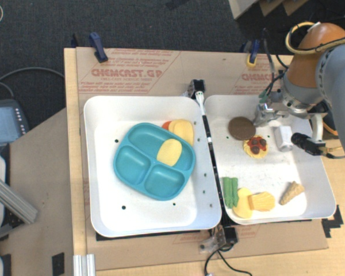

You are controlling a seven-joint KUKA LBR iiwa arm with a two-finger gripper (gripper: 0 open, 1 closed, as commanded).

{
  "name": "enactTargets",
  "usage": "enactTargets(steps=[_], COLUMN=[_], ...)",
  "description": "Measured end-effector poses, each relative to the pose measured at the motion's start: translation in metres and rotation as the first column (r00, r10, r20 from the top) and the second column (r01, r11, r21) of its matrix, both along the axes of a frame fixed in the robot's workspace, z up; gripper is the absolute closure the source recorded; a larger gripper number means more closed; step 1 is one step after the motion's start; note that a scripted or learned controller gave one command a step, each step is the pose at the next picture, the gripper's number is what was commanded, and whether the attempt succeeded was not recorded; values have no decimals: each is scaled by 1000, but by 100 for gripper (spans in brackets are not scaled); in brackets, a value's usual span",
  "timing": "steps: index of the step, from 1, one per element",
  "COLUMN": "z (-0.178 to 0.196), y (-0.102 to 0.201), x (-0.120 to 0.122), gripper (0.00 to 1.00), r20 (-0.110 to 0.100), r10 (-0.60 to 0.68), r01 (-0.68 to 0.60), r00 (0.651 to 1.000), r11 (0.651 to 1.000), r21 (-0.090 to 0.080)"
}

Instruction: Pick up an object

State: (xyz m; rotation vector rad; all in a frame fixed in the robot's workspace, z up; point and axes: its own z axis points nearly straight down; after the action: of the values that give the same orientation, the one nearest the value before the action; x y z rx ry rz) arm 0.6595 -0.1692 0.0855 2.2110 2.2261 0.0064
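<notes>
Objects in right bin (316, 180): 6 food pieces, 1 blue tray (139, 167) left, pincer (263, 116) state unclear

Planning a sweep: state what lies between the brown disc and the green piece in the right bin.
In the camera view, bare bin floor separates the brown disc from the green piece.

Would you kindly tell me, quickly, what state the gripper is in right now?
Gripper: cannot be told; it sits over the right white bin, beside the round brown disc.
</notes>
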Motion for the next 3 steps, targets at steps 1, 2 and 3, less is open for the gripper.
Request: enactTargets(steps=[1,2,3], z=[11,22,32], y=[-4,-4,-4], x=[-1,-1,0], gripper=[100,100,100], r20=[1,4,8], r10=[-4,-3,-2], r01=[4,3,2], r00=[1000,1000,1000], r11=[1000,1000,1000], r21=[-3,-6,-8])
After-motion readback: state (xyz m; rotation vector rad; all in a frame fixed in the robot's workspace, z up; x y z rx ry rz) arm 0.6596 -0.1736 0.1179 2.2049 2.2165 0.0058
